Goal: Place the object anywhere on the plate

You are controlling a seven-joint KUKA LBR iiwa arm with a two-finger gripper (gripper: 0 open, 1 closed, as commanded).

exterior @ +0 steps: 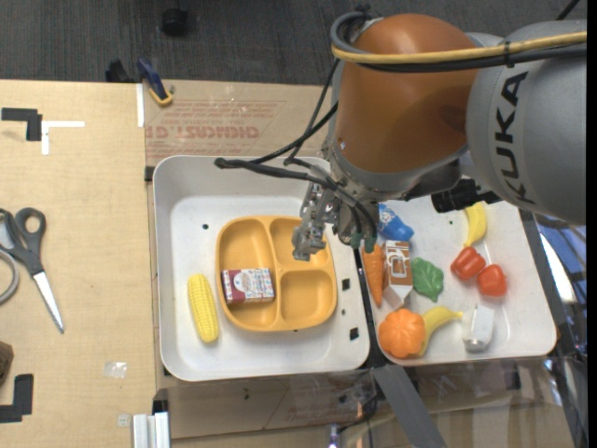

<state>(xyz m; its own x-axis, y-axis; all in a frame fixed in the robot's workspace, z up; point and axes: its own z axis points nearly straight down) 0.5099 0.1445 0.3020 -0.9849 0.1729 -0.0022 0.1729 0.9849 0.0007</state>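
1. Camera view gives you two white bins side by side on the desk (75, 250); the left bin (177, 278) sits mid-frame, the right bin (532, 278) toward the right.
2. You see the yellow plate (277, 274) lying in the left bin, split into compartments.
3. A small carton (248, 286) lies in the plate's lower-left compartment.
4. Corn (202, 307) lies on the bin floor just left of the plate, outside it.
5. Your pincer (310, 234) hangs over the plate's upper-right part, below the arm's orange band (401, 82); nothing shows between its fingers, and you cannot tell how wide they stand.
6. Look in the right bin for a carrot (373, 273), a second carton (398, 271), a green piece (428, 279), an orange (402, 333), two bananas (477, 222), two red pieces (468, 264) and a white piece (478, 329).
7. Scissors (35, 259) lie on the desk at the left edge of the frame.
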